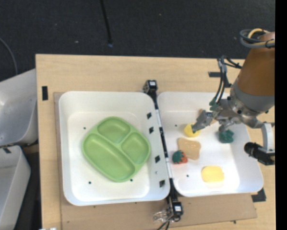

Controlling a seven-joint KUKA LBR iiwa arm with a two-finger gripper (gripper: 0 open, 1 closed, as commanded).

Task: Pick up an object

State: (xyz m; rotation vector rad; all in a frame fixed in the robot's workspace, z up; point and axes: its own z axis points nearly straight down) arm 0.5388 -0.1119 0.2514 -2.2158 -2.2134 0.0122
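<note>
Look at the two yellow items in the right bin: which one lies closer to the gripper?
The small yellow piece at the gripper, not the larger yellow block near the front wall.

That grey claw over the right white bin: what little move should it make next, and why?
Probably a short drop straight down. The gripper is open and holds nothing, with one finger by the small round yellow toy and the dark green knobbly toy under the other.

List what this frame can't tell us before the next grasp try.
- Gripper, camera view: too small and blurred to judge its grasp.
- Small yellow piece: partly covered by the finger; contact unclear.
- Teal object: top hidden by the gripper; identity unclear.
- Arm: cut off at the right edge.
</note>
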